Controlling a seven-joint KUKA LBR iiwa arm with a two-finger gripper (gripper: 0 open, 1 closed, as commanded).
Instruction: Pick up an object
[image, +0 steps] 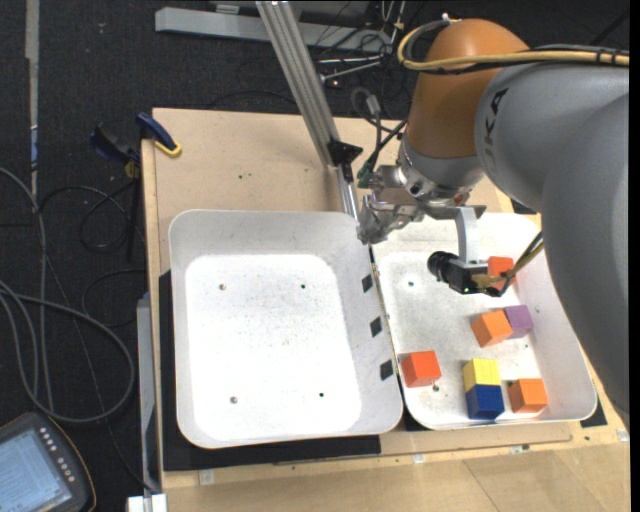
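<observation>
So in your right bin, nearest you is the blue block, with the yellow block touching its far side; the near-right orange block sits just beside the blue one, on its right; a bit further left, close to the bin's left wall, you've got the near-left orange block on its own; go back a little and there's the middle orange block, with the purple block touching its right side; all six lie on the bin floor, so your pickable stuff is in the near half of that bin. Further back, the gripper hangs over the far-left corner of the right bin, right about where it meets the left bin; it's well apart from every block; honestly you can't tell from this angle whether it's open or closed. Past the bins it's just bare bench, with a blue-and-yellow clamp at the far-left corner.
</observation>
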